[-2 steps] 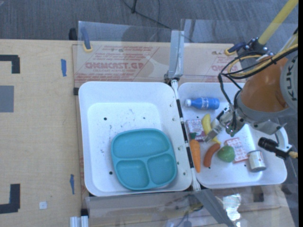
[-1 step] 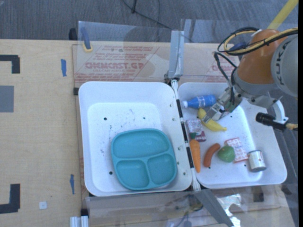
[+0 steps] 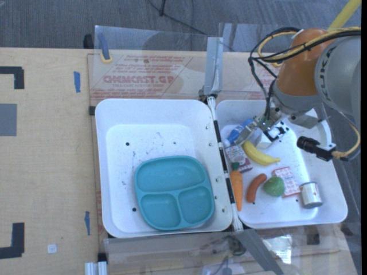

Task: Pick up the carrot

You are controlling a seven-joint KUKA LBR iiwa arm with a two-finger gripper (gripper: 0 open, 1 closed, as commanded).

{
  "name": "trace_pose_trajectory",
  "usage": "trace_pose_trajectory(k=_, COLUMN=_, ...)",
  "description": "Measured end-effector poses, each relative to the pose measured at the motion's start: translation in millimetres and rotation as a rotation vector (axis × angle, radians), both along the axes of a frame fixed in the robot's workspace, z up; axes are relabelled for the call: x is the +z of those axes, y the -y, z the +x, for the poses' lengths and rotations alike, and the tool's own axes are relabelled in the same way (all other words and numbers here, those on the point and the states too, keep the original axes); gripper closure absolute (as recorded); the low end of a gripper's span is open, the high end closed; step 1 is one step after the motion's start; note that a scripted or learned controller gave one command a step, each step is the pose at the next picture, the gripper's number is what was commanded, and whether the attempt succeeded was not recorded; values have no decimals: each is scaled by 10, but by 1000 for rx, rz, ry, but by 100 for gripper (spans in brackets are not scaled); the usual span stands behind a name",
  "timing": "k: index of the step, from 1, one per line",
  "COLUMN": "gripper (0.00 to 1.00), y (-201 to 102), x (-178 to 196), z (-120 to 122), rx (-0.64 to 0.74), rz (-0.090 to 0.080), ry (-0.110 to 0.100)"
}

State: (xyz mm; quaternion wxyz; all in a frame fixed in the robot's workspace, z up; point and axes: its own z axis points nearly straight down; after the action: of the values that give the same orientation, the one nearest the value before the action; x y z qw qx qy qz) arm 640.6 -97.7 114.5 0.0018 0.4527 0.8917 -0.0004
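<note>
I see the hand (image 3: 256,132) low over the right bin (image 3: 331,211), near its upper left corner. Arm (image 3: 312,67) comes in from the right, orange band above the wrist. Can't tell how far the hand is open; nothing visibly held.

Carrot (image 3: 235,188) lies well below the hand and slightly left, along the bin's left wall, thick end up, tip pointing down. Untouched.

Banana (image 3: 259,154) just below the hand, close to it. Small red-and-white packet (image 3: 238,156) below-left of the hand, between it and the carrot's top. Sausage-shaped red-orange item (image 3: 254,187) sits just right of the carrot, apart from it. Green round item (image 3: 274,186) further right, then a red-and-white card (image 3: 288,181) and a metal can (image 3: 310,194) at the far lower right.

Left bin (image 3: 114,125) holds a teal divided tray (image 3: 172,192), well left of the hand. Desk (image 3: 46,153) beyond.
</note>
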Motion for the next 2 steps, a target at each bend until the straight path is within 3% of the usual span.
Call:
trace_pose_trajectory(k=1, gripper=0, y=33, x=-235, z=252, rx=141, rz=-2, ry=-15)
trace_pose_trajectory(k=2, gripper=0, y=16, x=-245, z=130, rx=52, rz=-2, ry=9)
